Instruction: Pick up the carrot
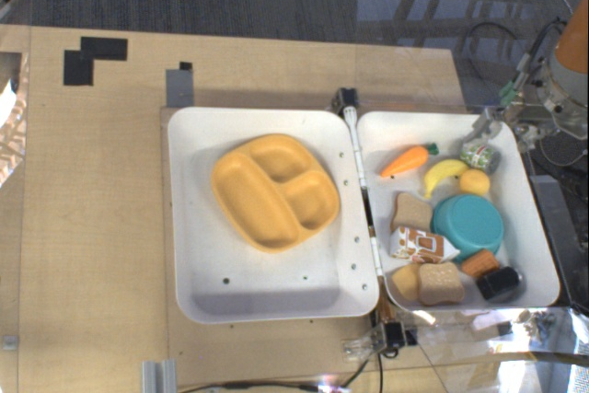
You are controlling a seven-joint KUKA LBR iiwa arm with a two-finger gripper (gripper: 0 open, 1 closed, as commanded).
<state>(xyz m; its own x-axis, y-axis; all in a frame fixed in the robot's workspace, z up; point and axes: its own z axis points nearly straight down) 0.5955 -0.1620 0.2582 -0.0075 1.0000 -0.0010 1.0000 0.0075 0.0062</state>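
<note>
Grey carpet is seen beyond the far edge of a pale wooden desk (92,225), on which two shallow white bins are set side by side. In the left bin (189,198) a yellow divided plate (274,190) is placed near the middle, with its three compartments facing up. In the right bin (534,207) several items are gathered. The carrot (407,162), orange with a small green top, is laid near the far left part of this bin, tilted, with its green end pointing toward the banana (443,175), which is found just beside it. A yellow lemon-like fruit (475,182) is seen next to the banana, and a teal bowl (468,225) is placed below them. Slices of bread (411,212), a printed snack packet (419,244), a small orange block (479,263) and a black object (500,283) are grouped along the near side. The tool (482,135) is seen at the far right corner of the right bin, above a small green-and-silver item (481,156), well apart from the carrot. Whether the tool is wide or narrow cannot be told.
</note>
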